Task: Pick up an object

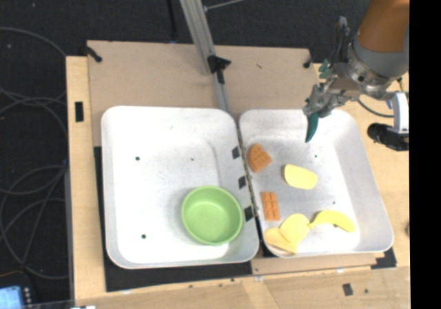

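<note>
Yellow slice (300, 176) lies flat in the right bin (368, 183), below and slightly left of the claw (311, 132) in the camera view — its long axis running left-right. The claw's teal tips look pressed together, pinching nothing, hanging over the bin's far edge.

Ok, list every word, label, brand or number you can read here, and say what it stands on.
None: no readable text on the left bin, the right bin, the green bowl, the yellow and orange pieces, or the arm.
</note>
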### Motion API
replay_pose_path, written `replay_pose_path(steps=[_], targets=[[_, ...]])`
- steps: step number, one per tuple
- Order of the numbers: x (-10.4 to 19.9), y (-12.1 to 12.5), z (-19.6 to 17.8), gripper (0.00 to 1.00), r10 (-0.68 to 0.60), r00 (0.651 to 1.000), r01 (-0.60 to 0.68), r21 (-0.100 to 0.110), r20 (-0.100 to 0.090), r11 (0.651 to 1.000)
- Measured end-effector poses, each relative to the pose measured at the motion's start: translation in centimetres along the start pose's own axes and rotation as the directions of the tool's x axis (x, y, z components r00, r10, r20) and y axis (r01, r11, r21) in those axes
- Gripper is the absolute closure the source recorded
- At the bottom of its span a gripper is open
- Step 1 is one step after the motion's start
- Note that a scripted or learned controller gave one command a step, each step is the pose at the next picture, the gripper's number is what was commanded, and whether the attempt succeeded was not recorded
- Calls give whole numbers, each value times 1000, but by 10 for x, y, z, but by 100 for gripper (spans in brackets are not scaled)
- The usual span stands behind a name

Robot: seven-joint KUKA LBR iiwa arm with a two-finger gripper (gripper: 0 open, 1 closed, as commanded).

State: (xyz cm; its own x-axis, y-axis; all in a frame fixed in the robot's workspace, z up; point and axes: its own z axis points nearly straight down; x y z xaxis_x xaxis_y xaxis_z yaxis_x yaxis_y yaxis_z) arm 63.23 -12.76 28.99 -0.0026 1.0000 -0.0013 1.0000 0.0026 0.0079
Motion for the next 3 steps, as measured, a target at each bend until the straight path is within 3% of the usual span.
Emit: replay_pose_path(steps=[3], targets=[[133,-48,30,100,-3,1000,3,9,-1,1000]])
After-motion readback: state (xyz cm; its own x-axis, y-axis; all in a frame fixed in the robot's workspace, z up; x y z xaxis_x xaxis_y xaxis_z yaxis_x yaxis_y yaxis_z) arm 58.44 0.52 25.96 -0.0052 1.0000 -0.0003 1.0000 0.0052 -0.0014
